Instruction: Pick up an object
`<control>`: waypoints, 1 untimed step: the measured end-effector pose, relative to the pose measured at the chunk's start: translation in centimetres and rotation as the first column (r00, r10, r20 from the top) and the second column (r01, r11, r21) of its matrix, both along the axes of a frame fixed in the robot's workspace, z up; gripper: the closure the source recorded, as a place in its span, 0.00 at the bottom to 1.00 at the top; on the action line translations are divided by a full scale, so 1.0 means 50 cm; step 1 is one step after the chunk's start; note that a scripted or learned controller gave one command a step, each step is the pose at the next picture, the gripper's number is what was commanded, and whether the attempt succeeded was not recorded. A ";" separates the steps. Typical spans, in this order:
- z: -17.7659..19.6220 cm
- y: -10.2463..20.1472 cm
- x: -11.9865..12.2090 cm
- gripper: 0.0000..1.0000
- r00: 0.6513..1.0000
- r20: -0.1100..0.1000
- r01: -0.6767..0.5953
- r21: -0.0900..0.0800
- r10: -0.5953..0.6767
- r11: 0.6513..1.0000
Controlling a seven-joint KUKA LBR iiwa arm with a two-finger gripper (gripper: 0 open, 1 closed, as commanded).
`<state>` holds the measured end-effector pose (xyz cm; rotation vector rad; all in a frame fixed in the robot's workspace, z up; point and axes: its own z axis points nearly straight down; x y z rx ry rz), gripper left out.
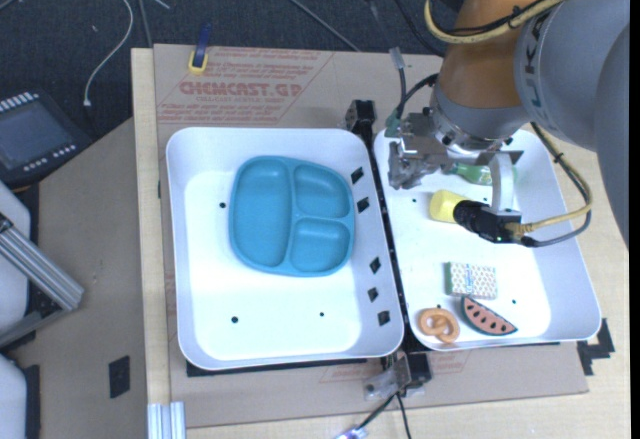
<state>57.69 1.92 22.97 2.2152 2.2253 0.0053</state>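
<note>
Tan pretzel-shaped ring (437, 324) and red watermelon-slice toy (488, 317) sit at right white bin's (572, 257) near edge, well apart from my jaws by its far-left corner. Jaws apart or together: can't tell. Risk: clipping the wall, closing on nothing.

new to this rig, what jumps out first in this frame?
The blue divided plate lying flat in the left bin catches the eye first. Next, the grey arm with its orange band looms over the far part of the right bin. At that bin's near edge sit a watermelon slice toy, a tan ring and a patterned square.
</note>
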 end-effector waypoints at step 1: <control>0.017 0.090 0.061 1.00 1.000 0.001 -0.001 0.001 0.001 1.000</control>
